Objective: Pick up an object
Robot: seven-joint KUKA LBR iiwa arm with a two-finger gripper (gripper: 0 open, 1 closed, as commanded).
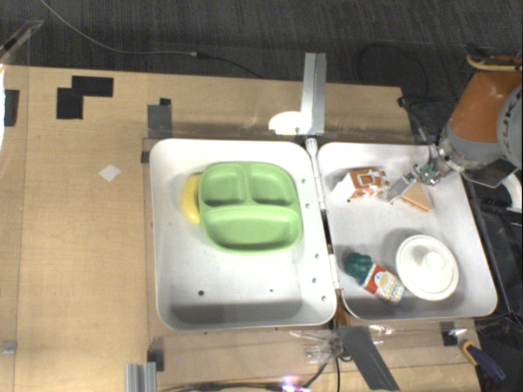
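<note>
Objects for picking lie in the right bin [482, 256]: an orange wedge [417, 198] and a small printed carton [365, 181] near its far edge, a white bowl [426, 265] and a green-capped bottle [374, 276] near its front edge. Above the wedge hangs the gripper [409, 184]; its grip cannot be made out. A green divided plate [248, 205] lies in the left bin [176, 292], half covering a yellow item [190, 198].

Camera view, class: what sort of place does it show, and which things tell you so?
Probably a robotics lab's pick-and-place test bench: a grey arm with an orange band reaches over two white bins, which hold toy-like items such as a green divided plate.
</note>
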